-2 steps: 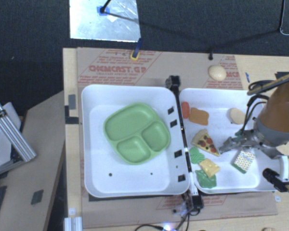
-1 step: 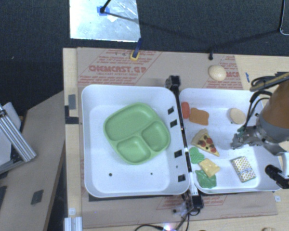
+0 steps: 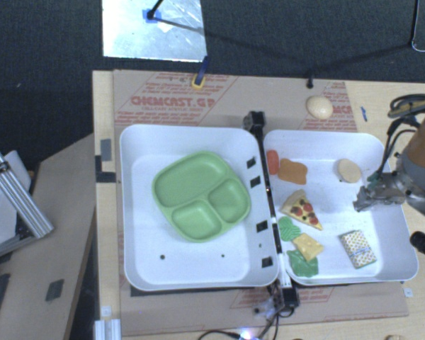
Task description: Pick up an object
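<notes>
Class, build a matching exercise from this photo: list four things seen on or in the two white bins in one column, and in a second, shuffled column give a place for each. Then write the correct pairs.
Column A
1. green divided plate
2. pizza slice
3. pale round piece
4. patterned square block

Column B
a. right bin, near its front right corner
b. left bin, in the middle
c. right bin, near its back right, close to the gripper
d. right bin, around its middle left

Pairs: 1-b, 2-d, 3-c, 4-a
</notes>
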Tool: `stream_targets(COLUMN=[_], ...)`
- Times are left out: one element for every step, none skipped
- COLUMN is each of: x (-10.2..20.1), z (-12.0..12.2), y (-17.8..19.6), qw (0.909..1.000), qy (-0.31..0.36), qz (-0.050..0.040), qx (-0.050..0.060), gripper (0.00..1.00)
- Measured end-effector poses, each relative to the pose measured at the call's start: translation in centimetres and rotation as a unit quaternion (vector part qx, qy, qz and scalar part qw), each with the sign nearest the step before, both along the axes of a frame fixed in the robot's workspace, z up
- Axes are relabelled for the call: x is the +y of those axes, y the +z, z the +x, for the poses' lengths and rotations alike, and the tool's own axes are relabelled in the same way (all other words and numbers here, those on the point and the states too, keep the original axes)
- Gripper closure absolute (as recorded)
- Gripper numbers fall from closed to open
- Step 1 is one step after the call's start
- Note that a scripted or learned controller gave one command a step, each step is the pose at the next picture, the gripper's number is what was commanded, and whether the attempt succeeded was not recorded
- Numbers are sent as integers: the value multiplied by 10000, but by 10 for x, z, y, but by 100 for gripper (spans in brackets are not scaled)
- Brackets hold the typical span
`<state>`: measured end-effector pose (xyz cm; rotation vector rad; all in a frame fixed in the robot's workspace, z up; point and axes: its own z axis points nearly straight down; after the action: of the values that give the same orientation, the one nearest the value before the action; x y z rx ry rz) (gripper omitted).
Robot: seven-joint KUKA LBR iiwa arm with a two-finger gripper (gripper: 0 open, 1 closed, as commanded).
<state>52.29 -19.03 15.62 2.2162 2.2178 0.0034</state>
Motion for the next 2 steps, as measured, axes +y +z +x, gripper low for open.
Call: stream_targets(x=[0,0], z=[-3,-1], y=[44,70], qw=[10000,10000], qy=[16,17], qz=[3,7], qx=[-1,6], gripper=[100,100])
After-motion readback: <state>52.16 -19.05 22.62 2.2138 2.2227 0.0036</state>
